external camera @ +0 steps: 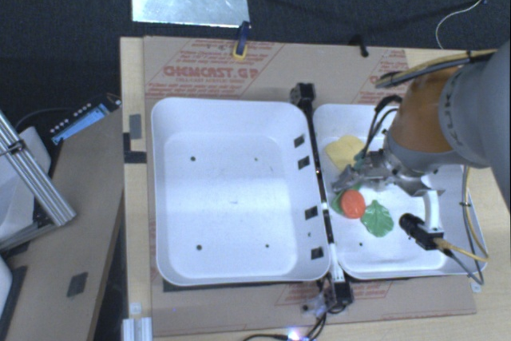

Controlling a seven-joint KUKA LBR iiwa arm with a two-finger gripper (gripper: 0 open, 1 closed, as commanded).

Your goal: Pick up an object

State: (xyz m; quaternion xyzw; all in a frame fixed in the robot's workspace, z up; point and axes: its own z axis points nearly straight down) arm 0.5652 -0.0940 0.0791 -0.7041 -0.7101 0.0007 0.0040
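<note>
You see the gripper (pixel 349 178), its grip state unclear, low in the right bin (pixel 447 263), just above a round orange object (pixel 352 204) without clear long axis.

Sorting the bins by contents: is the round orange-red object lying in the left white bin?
No, the round orange-red object lies in the right white bin, beside a green object.

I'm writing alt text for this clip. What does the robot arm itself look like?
The arm is a thick, rounded grey body with a broad orange band above the wrist. Thin dark cables loop along the wrist toward the gripper, a small dark metal assembly. A black part sticks out below the wrist.
</note>
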